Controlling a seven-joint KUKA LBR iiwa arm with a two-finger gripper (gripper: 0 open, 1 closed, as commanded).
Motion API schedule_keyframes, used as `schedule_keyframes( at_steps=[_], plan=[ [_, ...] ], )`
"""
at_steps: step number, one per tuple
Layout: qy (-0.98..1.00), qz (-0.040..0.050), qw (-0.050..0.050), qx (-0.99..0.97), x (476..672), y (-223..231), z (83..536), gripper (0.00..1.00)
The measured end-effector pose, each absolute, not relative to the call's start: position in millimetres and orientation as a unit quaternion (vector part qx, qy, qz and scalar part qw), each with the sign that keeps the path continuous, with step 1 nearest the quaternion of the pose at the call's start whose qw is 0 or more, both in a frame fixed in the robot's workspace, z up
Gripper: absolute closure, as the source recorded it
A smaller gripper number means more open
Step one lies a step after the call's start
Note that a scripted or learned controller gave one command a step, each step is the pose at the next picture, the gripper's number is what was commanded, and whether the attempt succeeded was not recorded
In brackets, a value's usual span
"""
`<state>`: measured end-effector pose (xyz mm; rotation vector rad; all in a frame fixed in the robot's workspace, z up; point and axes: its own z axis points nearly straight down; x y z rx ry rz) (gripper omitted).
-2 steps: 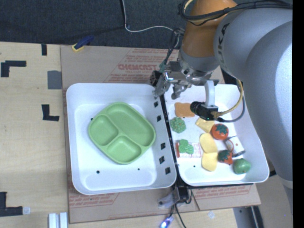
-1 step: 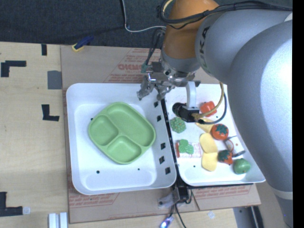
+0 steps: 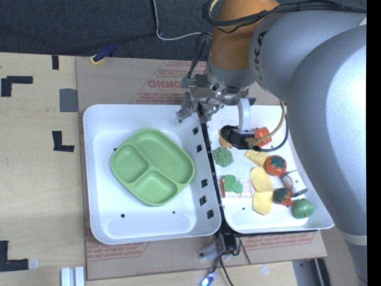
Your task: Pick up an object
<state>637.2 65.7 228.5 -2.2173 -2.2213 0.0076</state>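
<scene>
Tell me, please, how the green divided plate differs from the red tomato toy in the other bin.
The green divided plate is wide, flat and pale green; the red tomato toy is small, round and red with a green top. The plate lies by itself in the left bin; the tomato sits among other toy foods in the right bin.

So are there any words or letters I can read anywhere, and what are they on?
Red printing on the cardboard sheet under the bins: upside down and too blurred to read.
Dark letters on the grey arm: cut off at an angle, not readable.
The green plate and toy food carry no words.
</scene>
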Motion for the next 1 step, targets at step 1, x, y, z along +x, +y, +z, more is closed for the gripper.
schedule_keyframes(
  at_steps=[1],
  plan=[
    [-0.708, 0.0028, 0.002, -0.706, 629.2, 70.6, 231.1, 1.0]
  ],
)
